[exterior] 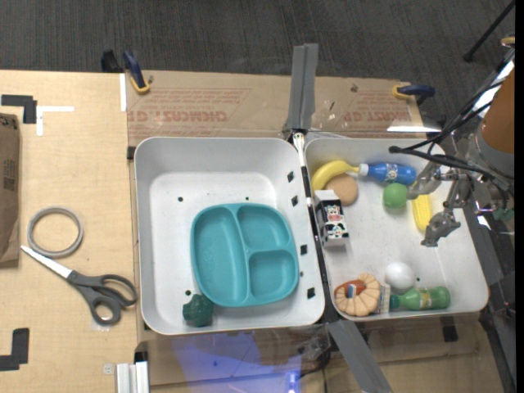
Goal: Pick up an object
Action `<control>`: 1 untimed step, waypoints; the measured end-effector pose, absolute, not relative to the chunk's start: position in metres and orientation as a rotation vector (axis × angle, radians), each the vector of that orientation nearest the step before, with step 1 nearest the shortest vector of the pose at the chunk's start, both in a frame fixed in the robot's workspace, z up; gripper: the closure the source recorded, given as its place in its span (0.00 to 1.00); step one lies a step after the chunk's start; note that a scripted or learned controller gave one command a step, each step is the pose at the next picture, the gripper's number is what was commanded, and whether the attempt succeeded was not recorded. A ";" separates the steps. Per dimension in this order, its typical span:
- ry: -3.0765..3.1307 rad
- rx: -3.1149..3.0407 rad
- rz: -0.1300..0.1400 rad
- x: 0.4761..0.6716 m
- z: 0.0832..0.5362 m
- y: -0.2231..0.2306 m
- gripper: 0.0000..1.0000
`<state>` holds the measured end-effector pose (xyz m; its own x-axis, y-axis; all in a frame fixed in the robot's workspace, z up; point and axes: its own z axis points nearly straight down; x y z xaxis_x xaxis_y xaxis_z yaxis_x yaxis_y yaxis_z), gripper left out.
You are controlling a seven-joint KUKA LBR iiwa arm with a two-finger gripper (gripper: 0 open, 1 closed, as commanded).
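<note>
just left of the two-finger metal gripper [440,219], whose fingers hang apart and empty, stands a small yellow plastic corn cob [422,212] in the right white bin [467,281], seemingly the target.

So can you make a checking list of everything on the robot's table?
Surface: two white bins side by side, left bin and right bin, on a wooden bench.
Job's things: in the right bin, banana, blue bottle, green ball, corn, white ball, green bottle, small box.
Clutter: teal divided plate and a dark green lump in the left bin; scissors and tape roll on the bench.
Grippers: tool over the right bin near the corn, too small to judge.
Cables: black cables by the arm.
Surroundings: grey carpet, blue clamps.
</note>
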<state>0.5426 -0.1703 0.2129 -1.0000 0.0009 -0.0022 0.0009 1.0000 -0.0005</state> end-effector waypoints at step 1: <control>3.136 -0.020 -0.002 0.610 0.093 -0.155 0.00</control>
<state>0.6101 -0.1548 0.0934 -0.9999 -0.0125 -0.0053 -0.0124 0.9999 -0.0015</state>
